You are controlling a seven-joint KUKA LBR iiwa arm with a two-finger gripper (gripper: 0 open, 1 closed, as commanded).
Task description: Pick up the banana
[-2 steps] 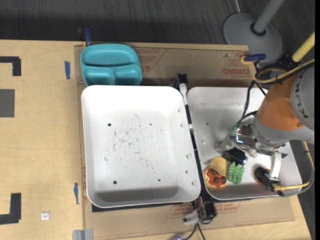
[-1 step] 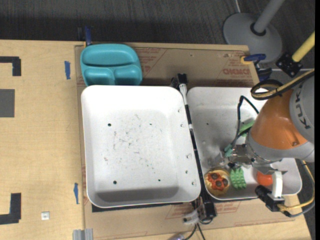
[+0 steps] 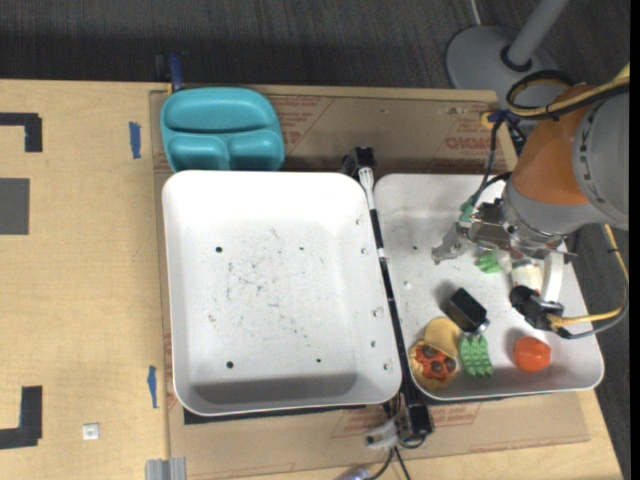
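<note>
- The arm (image 3: 590, 158) reaches in from the right and hangs over the upper half of the right bin (image 3: 420, 203).
- The tool (image 3: 478, 242) sits over the middle of that bin. Its grey metal parts overlap from this angle, so I cannot tell whether it is apart or together, and nothing can be seen clamped in it.
- A yellow piece (image 3: 440, 332), the most banana-like thing here, lies near the bin's front edge, left of centre. It is toward the camera from the tool and well apart from it.
- A round red-and-orange spotted object (image 3: 431, 365) touches the yellow piece on its front side.
- A black block (image 3: 467, 309) lies between the tool and the yellow piece, just beside the latter.
- A green ridged toy (image 3: 476, 354) rests just right of the yellow piece.
- An orange ball (image 3: 532, 353) lies in the front right corner.
- A small green scrap (image 3: 487, 262) shows right under the tool.
- The left bin (image 3: 190, 298) and a teal divided tray (image 3: 221, 128) are on the bench (image 3: 70, 298).
</note>
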